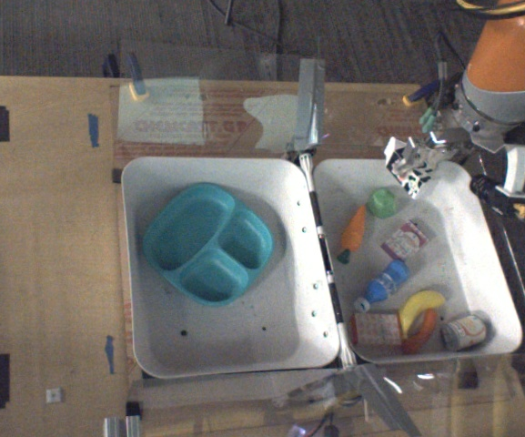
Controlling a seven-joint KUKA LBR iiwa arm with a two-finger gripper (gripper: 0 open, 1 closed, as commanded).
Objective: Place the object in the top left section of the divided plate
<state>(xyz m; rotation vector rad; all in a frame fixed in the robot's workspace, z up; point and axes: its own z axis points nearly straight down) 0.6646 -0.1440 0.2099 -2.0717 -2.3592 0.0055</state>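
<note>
Wooden bench (pixel 44 244) under dark floor carries two white bins side by side. At the upper right corner of the right bin (pixel 499 271) hangs the pincer (pixel 410 169), above the bin's rim; whether it is released or clenched I cannot tell, and nothing is seen between its tips.

Just below it lies a small green object (pixel 382 202), beside an orange carrot (pixel 354 231). Further down are a small packet (pixel 406 239), a blue bottle (pixel 383 285), a banana (pixel 421 306), a red box (pixel 377 329) and a can (pixel 465 331).

Which one is the task's object is not clear; the green one is nearest. I judge it light, stiff and perhaps smooth, so a grip across its middle seems best.

In the left bin (pixel 153 335) rests the teal divided plate (pixel 207 242), turned at a slant, all sections bare.
</note>
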